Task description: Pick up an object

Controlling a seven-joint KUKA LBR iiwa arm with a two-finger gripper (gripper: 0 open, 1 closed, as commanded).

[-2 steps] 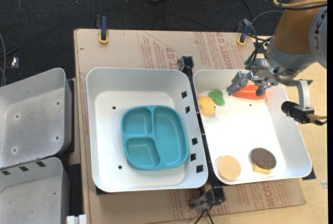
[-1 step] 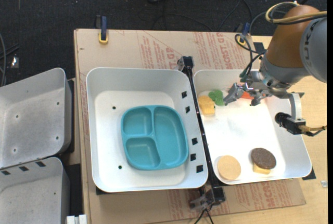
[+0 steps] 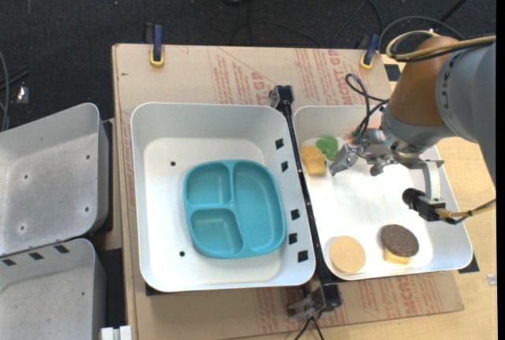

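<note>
The gripper [image 3: 345, 159] hangs low in the right bin [image 3: 454, 252], pointing toward that bin's far left corner; whether it is open or closed I cannot tell. Just beyond its tip, to the left, lie a yellow food piece [image 3: 314, 160] and a green food piece [image 3: 327, 147], touching one another and the likeliest pick. A tan round cookie [image 3: 347, 254] and a brown-topped cookie [image 3: 398, 241] sit well apart near the front wall. The left bin [image 3: 150, 173] holds a teal 3-compartment plate [image 3: 234, 208]. Red print on the cardboard-covered worktop [image 3: 221, 70] is unreadable.
</note>
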